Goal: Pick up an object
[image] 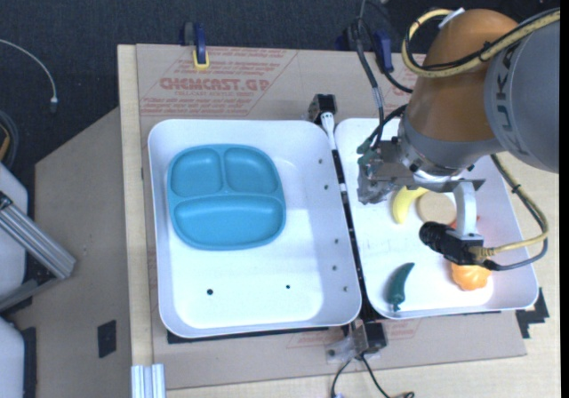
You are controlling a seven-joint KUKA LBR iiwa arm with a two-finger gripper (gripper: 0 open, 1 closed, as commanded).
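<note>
In the right bin [373, 250], a yellow banana [406, 204] lies partly under the arm's wrist. A green pepper-shaped object [398, 284] lies near the bin's front left. An orange fruit [470, 276] sits at the front right, half covered by a black cable fitting. My gripper [380, 181] hangs low over the bin's left part, just left of the banana. Nothing shows between its fingers.
The left bin [249, 298] holds a blue divided plate [228, 196] in its back half. The arm's big orange and grey body covers the back of the right bin. A black cable and connector [449, 241] trail across the right bin's middle.
</note>
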